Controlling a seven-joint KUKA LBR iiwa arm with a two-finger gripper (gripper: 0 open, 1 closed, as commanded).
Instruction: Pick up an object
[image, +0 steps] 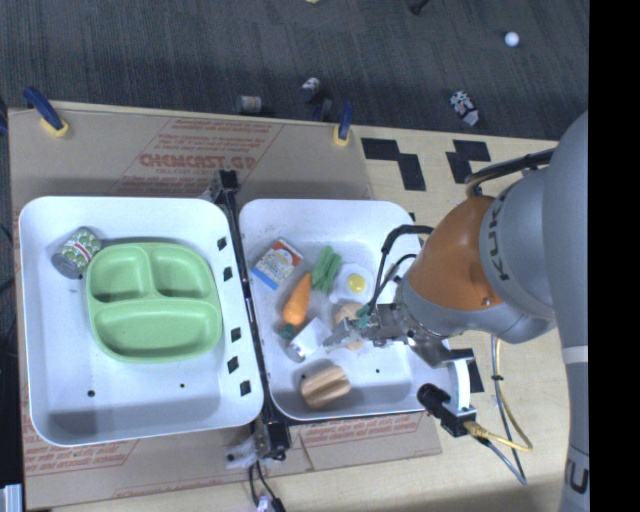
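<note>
1. Bins sit side by side on the bench, and the left bin (40, 400) holds a green divided tray (155, 300) across its middle, with a small can (76, 250) wedged between the tray's upper left corner and the bin wall, well away from the arm.

2. Toy foods lie loose in the right bin (390, 395), the likely pick zone since the arm enters from that side: a small carton (276, 264), a carrot (296, 300), a green vegetable (326, 268), a fried egg (354, 283) and a bread roll (325, 385) near the lower wall.

3. Reaching in low over the bin's middle, the gripper (352, 330) hangs just beside a small pale item (345, 313) to the right of the carrot, apparently the chosen object; how far the pincer is open, and whether it has hold of anything, cannot be told at this size.
</note>
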